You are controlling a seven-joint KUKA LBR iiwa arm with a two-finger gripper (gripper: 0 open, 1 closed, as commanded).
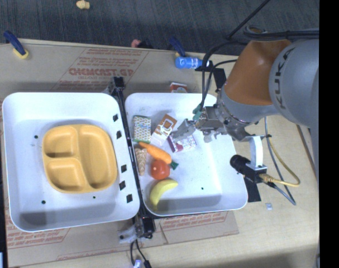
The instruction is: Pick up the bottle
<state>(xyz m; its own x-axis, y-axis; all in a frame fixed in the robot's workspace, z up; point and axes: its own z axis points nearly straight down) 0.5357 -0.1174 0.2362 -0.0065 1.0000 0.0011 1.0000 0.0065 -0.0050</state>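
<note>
**While the tool hangs over the right bin, the bottle is hard to pick out**

Your tool (187, 130) sits low above the packets (183, 144) in the right bin (228, 197); spread or pressed together, I cannot tell. Nothing among the carrot (156, 152), tomato (160, 168) and banana (161, 190) reads plainly as a bottle. The likeliest candidate is the small blue cylinder (187, 63) lying on the desk (281, 216) just beyond that bin's far rim. If so, expect it light, smooth and prone to roll: grip across mid-body, not the ends.
</note>
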